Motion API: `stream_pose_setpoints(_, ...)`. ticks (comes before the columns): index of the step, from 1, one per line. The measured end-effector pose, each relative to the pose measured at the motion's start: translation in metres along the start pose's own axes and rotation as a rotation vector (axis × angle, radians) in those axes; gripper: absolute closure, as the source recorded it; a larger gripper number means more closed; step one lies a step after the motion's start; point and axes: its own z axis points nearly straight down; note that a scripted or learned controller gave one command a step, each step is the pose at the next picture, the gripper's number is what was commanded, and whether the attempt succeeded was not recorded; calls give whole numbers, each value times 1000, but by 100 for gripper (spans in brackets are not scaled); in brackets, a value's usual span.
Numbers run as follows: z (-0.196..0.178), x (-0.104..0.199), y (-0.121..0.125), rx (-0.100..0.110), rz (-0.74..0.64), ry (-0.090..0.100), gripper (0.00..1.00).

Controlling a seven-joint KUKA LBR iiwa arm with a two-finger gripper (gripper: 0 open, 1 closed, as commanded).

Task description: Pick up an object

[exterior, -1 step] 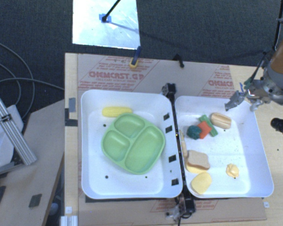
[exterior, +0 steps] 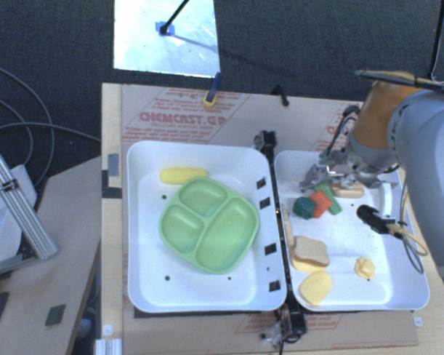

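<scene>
My gripper [exterior: 321, 176] hangs low over the back of the right bin [exterior: 407, 289], just above a cluster of toy foods. Directly under it lies an orange piece [exterior: 321, 203] with a small green piece [exterior: 333, 207] at its right and a dark teal lump [exterior: 304, 207] at its left. A tan bun-like piece [exterior: 347, 190] lies just right of the gripper. Nothing is visibly held.
Nearer the front of the right bin lie a bread slice [exterior: 310, 251], a round yellow piece [exterior: 315, 287] and a small yellow lump [exterior: 364, 268]. The left bin [exterior: 142, 279] holds a green divided plate [exterior: 209, 224] and a yellow corn-like piece [exterior: 183, 175].
</scene>
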Motion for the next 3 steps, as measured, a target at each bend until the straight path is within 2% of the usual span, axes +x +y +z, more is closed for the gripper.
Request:
stream_pose_setpoints(1, -19, -5, 2, -10, 2, -6, 100)
stream_pose_setpoints(2, -22, 40, -82, 6, 8, 2, 100)
stream_pose_setpoints(3, -33, 38, -77, -4, 8, -2, 100)
